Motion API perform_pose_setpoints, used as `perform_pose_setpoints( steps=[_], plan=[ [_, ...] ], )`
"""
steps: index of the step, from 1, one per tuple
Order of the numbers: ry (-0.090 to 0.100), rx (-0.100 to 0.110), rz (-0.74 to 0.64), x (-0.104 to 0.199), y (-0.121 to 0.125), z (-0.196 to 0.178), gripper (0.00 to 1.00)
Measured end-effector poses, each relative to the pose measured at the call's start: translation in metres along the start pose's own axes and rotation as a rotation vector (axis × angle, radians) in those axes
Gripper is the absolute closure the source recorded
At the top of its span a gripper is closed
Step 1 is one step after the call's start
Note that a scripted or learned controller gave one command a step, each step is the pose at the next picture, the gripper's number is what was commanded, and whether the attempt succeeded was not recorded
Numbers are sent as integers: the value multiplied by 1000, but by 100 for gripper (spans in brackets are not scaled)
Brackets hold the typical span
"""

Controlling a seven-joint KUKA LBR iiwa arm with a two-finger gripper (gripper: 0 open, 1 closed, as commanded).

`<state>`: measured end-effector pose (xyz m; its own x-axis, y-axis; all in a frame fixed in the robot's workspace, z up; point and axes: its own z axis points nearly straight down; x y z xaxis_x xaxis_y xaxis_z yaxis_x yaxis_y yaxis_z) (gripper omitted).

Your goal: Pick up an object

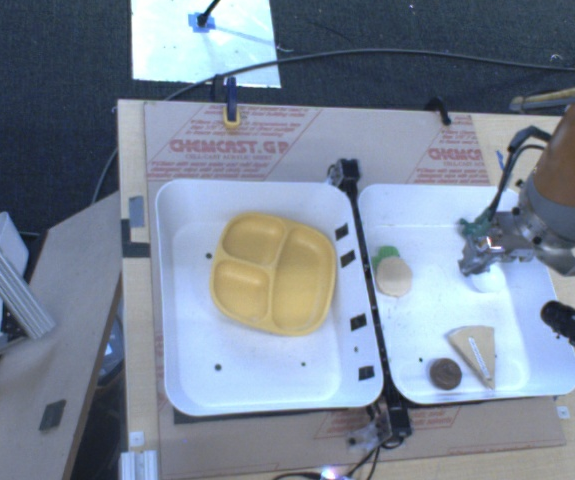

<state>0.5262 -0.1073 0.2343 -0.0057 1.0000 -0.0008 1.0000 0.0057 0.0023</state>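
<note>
A white paper sheet lies on dark carpet.

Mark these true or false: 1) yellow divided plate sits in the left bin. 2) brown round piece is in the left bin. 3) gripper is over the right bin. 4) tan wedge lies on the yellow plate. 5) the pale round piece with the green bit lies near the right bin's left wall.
1) True: the yellow divided plate lies in the left bin.
2) False: the brown round piece is in the right bin, near its front edge.
3) True: the gripper is over the right bin's far right part.
4) False: the tan wedge lies on the right bin's floor, beside the brown round piece.
5) True: the pale round piece lies there, green bit at its far end.
</note>
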Motion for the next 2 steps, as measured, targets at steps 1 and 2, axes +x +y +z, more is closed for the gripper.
perform_pose_setpoints(
  steps=[1,2],
  plan=[
    [0,2,1,0,2,-29,100],
    [2,6,-4,49,19,-10,100]
  ],
)
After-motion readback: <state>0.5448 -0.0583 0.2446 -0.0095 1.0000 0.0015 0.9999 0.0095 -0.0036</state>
